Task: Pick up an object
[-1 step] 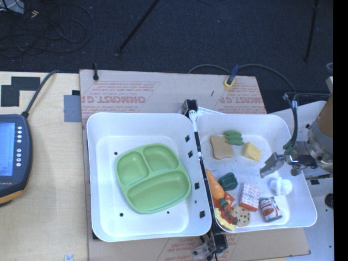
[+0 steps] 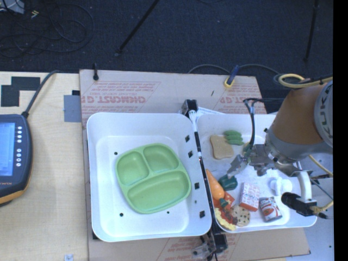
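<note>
Toys [image 2: 239,197] crowd the right bin [image 2: 261,224]; arm [image 2: 296,129] hides its far corner.

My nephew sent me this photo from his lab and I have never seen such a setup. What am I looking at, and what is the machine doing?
This is one camera fixed above a bench, looking down at a slant. The grey and orange shape at the right is a robot arm; its hand reaches out over the right bin. Two shallow white bins sit side by side on cardboard. The left bin holds a green divided plate. The right bin holds small toy foods: a slice of bread, something green beside it, a carrot, a cookie, a small carton and a can. The arm's job is to pick something up. I see nothing in the hand. At the far left lies its control tablet.
</note>
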Action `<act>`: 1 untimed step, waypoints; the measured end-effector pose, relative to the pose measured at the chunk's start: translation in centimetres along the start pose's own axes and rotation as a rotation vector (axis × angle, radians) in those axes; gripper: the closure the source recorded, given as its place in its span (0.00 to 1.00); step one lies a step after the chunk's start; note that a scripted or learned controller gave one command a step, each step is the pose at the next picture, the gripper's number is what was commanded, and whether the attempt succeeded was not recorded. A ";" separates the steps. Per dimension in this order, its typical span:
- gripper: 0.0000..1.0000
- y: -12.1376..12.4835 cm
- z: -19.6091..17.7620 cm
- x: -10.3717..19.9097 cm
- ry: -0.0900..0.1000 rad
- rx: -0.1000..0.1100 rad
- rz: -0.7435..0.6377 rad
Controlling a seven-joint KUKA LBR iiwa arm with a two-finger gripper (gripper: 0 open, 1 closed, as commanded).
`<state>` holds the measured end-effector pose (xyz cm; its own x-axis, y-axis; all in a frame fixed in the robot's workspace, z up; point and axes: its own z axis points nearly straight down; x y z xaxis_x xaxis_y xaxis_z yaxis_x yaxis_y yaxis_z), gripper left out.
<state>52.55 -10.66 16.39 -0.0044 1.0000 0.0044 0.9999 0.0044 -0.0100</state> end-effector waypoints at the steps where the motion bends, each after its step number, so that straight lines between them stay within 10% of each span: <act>1: 0.00 0.0 6.4 0.7 -0.006 -0.016 0.007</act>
<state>52.45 -9.95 10.04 0.0027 1.0000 -0.0017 1.0000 -0.0027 0.0062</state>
